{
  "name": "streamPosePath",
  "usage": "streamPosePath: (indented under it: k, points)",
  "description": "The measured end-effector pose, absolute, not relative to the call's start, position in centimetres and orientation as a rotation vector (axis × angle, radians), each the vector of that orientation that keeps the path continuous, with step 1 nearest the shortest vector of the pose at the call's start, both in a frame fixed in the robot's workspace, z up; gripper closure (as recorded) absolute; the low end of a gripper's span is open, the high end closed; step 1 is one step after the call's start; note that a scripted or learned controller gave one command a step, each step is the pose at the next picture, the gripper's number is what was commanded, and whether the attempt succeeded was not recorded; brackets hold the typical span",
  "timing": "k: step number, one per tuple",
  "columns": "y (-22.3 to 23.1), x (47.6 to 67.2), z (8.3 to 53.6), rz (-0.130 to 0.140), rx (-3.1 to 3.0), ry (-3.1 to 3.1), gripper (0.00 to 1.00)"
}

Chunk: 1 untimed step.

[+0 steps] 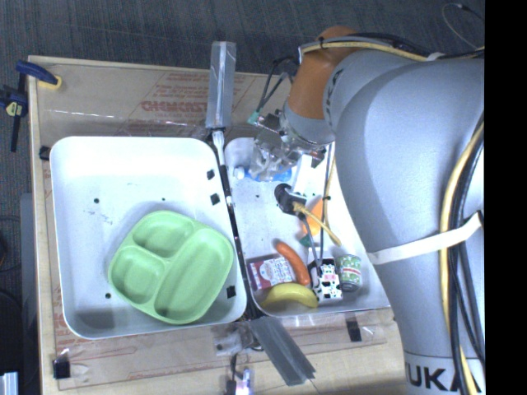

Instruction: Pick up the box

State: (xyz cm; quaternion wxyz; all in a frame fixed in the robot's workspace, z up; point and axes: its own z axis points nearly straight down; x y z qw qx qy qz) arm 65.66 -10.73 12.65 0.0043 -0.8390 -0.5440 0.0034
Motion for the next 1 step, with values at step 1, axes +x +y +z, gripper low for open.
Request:
streamPosePath:
  k: [1]
  points:
    - [-11.41, 63.61, 9.13, 0.008, -3.001, -0.909, 1.00]
